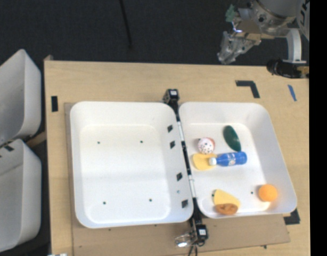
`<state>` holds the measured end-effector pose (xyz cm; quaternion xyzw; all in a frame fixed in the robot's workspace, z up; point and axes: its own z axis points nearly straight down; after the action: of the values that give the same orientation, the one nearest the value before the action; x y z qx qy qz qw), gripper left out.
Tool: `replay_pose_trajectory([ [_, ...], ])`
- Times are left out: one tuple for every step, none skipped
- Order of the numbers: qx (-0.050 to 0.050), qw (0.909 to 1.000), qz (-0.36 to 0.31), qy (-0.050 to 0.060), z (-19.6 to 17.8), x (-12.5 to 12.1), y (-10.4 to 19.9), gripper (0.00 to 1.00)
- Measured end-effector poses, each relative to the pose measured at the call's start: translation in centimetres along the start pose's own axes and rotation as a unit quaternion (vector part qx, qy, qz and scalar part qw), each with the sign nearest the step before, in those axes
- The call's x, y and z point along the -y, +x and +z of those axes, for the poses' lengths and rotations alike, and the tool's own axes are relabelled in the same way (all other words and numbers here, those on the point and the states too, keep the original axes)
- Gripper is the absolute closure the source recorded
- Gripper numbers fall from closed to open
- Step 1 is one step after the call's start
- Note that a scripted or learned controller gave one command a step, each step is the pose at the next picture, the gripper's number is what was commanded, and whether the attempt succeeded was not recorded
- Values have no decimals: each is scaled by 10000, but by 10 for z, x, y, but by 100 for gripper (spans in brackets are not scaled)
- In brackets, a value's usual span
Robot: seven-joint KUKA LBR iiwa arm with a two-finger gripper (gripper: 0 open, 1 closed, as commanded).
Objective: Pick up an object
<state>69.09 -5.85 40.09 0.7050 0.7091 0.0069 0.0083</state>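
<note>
Blue bottle [228, 159], beside spotted ball [206, 145]: probably light, rigid, slick; grasp across the middle. Gripper [231, 46] far above it; jaws' state unclear.

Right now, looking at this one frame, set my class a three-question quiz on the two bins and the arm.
1. True or false: the orange ball lies in the left bin.
2. What touches the blue bottle's cap end? A) green object B) yellow piece C) spotted ball
3. Fill in: the gripper hovers beyond the bench's ____ edge.

Key: 1 false, it lies in the right bin; 2 B; 3 far.
</note>
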Motion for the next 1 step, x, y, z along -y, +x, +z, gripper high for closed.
replay_pose_trajectory([
  [4, 10000, 34, 76, -31, 1, -23, 100],
])
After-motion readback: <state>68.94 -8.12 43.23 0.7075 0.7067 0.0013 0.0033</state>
